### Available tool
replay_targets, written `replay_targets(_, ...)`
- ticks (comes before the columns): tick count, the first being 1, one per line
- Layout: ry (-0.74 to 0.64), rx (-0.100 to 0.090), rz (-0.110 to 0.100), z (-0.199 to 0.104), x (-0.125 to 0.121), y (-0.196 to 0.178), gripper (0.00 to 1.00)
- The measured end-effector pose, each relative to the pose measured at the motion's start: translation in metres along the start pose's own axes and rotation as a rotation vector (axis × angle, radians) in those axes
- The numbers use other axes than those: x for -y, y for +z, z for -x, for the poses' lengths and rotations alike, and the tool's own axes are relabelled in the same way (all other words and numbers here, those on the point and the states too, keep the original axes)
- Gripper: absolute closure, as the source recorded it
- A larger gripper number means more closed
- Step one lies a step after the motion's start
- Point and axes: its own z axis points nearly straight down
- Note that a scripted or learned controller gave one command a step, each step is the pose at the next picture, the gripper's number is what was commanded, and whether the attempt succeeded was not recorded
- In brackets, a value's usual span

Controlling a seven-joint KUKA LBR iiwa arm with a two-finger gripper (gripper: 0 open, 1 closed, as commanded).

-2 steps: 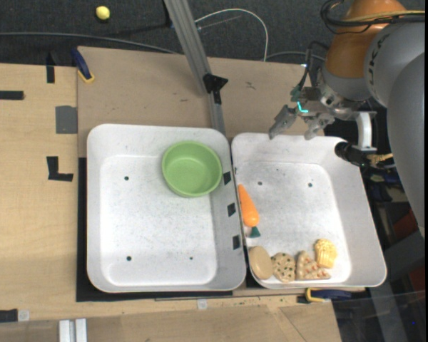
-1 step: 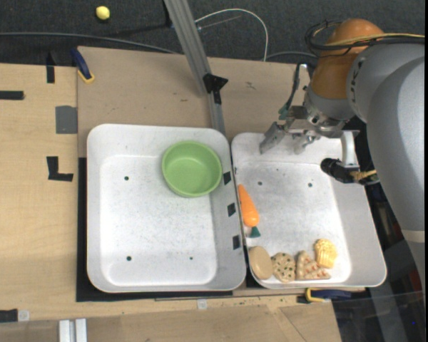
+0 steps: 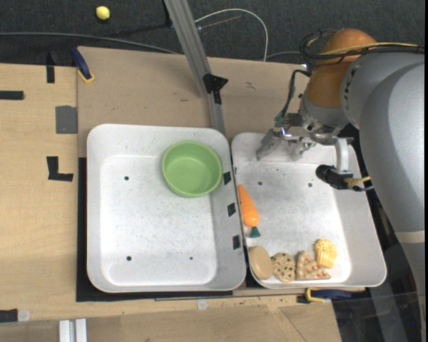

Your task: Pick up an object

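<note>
Gripper spread above the right bin

One carrot (image 3: 248,205) lies by the right bin's (image 3: 357,223) 9 o'clock wall, long axis 11 to 5 o'clock, green top toward 5. Gripper (image 3: 284,148) hangs released and bare at 12. One green bowl (image 3: 192,168) sits in the left bin (image 3: 114,219)

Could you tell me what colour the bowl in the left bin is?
The bowl is light green, seen clearly in the camera view.

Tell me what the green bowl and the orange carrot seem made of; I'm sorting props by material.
The green bowl looks like moulded plastic: one even, matte green with a smooth, thick rim. The carrot, lying in the right bin along its left wall, is probably toy plastic or rubber: flat uniform orange with a teal stub at one end. It is too small in this view to tell which.
</note>
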Motion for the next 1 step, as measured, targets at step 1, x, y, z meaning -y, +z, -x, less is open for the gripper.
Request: replay_targets(1,-0.002,0.001,-0.003,-0.0004,0.0010,-0.0069,1.00)
